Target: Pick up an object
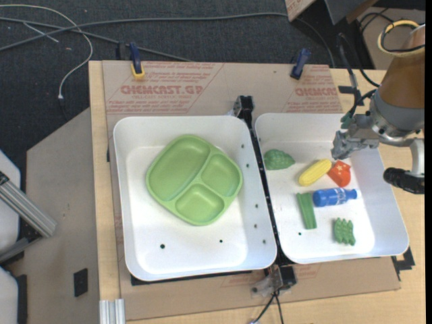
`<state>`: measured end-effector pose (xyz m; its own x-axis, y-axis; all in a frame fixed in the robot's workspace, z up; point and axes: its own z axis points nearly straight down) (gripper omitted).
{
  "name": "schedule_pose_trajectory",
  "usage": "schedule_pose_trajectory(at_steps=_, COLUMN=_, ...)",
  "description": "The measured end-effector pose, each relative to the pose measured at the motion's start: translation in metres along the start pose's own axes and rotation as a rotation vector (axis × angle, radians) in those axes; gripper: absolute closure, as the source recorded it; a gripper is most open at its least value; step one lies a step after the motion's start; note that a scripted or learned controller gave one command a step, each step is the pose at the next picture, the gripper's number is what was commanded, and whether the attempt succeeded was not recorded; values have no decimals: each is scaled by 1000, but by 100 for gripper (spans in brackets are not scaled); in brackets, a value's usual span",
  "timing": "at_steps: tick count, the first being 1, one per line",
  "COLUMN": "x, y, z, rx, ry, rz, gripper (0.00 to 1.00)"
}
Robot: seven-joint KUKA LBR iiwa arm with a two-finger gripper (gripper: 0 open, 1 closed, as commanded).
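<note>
Bins sit side by side before us in the camera view. In the left white bin (128,181) we see a light green divided plastic plate (194,179). The right white bin (385,238) holds a green leafy toy (277,159), a yellow corn-like toy (315,172), an orange-red toy (340,174), a blue bottle (333,196), a dark green stick (307,210) and a knobbly green toy (343,231). The gripper (345,147) hangs just above the orange-red toy; we cannot tell how its claw stands.
</note>
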<state>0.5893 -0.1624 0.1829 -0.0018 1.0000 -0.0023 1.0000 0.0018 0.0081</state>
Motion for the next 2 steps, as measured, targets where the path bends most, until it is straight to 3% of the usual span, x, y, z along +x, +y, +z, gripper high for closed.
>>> schedule_pose_trajectory(at_steps=2, x=8, y=0, z=-78, rx=3, ry=1, rz=0, gripper=100)
